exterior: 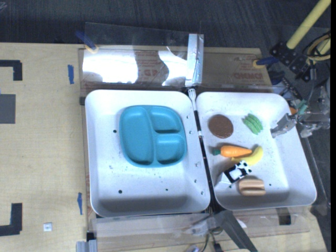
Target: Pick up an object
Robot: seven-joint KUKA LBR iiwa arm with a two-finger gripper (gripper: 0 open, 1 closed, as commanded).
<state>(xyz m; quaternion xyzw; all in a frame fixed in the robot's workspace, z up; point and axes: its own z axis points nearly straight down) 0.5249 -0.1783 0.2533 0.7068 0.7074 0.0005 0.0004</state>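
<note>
The bench [37, 140] is pale wood, and on it the left bin [100, 182] sits well away from the jaws, carrying a blue divided plate [153, 135] that lies flat near its middle. Nothing here looks like a candidate for the pick.

Moving right, the right bin [299, 177] holds all the loose things. Farthest from the jaws in this bin is a brown disc [220, 125], lying flat. Below it is an orange carrot [234, 151], its tip touching or just beside a yellow banana [255, 155]. Lower still sit a small black-and-white piece [237, 171] and a hot-dog bun [251, 185], close together. A green ridged item [253, 123] lies nearest the jaws, just to their left.

The gripper [281, 126] hangs at the bin's right rim, a grey tip angled down and leftward over the white floor. It is too small and blurred here — I cannot tell how far the jaws stand apart, and nothing is visible between them.

As for progress, the pick looks not yet made: every object rests on the bin floor, none lifted. What is left, by my judgement, is the whole grasp — settle over one item, likely the green one nearby, close, and raise it clear.
</note>
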